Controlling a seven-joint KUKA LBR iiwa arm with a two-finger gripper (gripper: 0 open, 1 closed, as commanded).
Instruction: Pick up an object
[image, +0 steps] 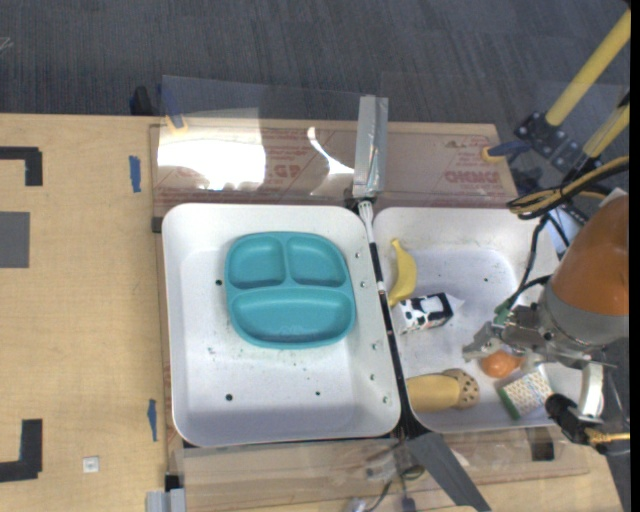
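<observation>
The right bin (470, 262) holds a yellow banana (402, 271) by its left wall and a black-and-white cow toy (427, 312) just below it. A tan loaf-shaped object (442, 391) lies near the front. A small orange object (498, 365) and a green-and-white packet (524, 392) sit at the front right. My gripper (503, 340) hangs low over the right bin's front right, directly above the orange object and close to it. The grey wrist and orange band (598, 268) rise behind it to the right.
The left bin (190, 330) carries a teal divided plate (290, 288) in its upper middle. A clear plastic sheet and cardboard (300, 160) stand behind both bins. Black cables (545, 200) and yellow bars (595, 60) crowd the upper right.
</observation>
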